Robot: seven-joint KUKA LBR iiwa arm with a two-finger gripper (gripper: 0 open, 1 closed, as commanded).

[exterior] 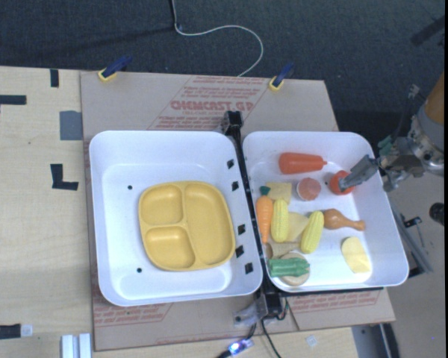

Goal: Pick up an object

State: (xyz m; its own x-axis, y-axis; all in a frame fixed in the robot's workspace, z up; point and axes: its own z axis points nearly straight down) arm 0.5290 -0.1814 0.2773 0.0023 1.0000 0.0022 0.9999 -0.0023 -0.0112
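Observation:
The right bin [373,271] holds several toy foods: a red-orange sausage [302,162], a pink round slice [308,189], an orange carrot [263,216], two corn cobs [280,220] [312,231], a drumstick [343,218], a yellow lump [356,253] and a green-topped piece [290,266]. A small red piece [336,183] lies near the bin's right wall. My gripper [349,180] reaches in from the right, low over the bin, with its tip right at this red piece. Whether it grips the piece is hidden.
The left bin [108,200] holds a yellow divided plate [185,224]. A black divider [243,192] runs between the bins. Both bins rest on cardboard [201,107] on the wooden bench. A white cable [231,32] lies behind.

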